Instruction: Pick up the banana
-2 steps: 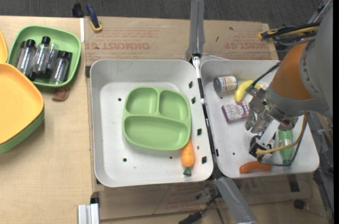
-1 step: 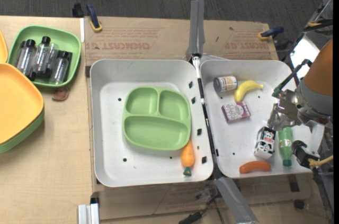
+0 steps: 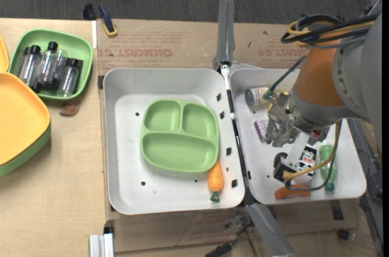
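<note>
Camera view puts our pincer (image 3: pixel 278 133) low over the right bin (image 3: pixel 262 172), in its left half, with the grey arm (image 3: pixel 340 76) and its orange band coming in from the right above it. We cannot tell whether the pincer is apart or together, since the wrist body covers that part, and we see nothing clamped in it. The banana (image 3: pixel 326 156) is our best reading of a pale yellow-green long thing in the same bin. It lies near the right wall and is partly hidden by the wrist, so we name it with some doubt. From the pincer it lies toward the view's right and a little toward the front edge of the bench, with black-and-white clutter (image 3: pixel 306 158) between the two. Its long axis runs roughly from the back of the bin to the front, tilted only slightly. We judge that the pincer should close across that line, from side to side, not along it. Also in this bin, a small can (image 3: pixel 258 95) lies at the back left and a purple packet (image 3: pixel 261 127) sits just beside the pincer. An orange thing (image 3: pixel 292 192) lies at the front. The left bin (image 3: pixel 121 128) holds a green divided plate (image 3: pixel 179 137) and a toy carrot (image 3: pixel 215 178), well apart from where we need to go. We judge the grasp not yet begun.
</note>
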`<action>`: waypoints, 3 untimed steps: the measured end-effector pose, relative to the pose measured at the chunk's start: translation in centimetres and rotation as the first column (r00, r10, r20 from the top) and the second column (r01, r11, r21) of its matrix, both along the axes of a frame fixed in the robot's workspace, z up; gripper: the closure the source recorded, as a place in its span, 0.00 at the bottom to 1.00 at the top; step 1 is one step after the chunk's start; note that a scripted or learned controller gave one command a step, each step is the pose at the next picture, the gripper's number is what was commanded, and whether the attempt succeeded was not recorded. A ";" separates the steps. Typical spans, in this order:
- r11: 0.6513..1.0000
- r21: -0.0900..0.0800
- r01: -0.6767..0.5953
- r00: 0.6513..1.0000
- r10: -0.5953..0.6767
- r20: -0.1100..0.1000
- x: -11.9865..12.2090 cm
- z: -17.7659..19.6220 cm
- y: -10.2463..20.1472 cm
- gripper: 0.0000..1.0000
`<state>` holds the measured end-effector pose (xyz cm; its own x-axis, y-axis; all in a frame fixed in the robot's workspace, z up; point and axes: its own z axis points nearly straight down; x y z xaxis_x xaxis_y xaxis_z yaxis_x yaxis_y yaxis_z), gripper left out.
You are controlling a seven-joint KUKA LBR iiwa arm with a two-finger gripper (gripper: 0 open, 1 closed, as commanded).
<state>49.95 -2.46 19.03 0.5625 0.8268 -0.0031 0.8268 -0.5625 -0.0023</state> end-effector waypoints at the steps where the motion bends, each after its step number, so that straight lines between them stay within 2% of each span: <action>1: 0.921 0.000 -0.389 0.921 0.389 0.001 -2.2 6.3 -3.4 1.00; 2: 0.751 0.004 -0.660 0.751 0.660 0.000 -2.3 0.0 -1.3 1.00; 3: 0.906 0.002 -0.423 0.906 0.423 -0.001 -2.3 0.0 -1.9 1.00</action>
<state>47.66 -4.34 19.02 0.1595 0.9872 -0.0018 0.9872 -0.1596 -0.0040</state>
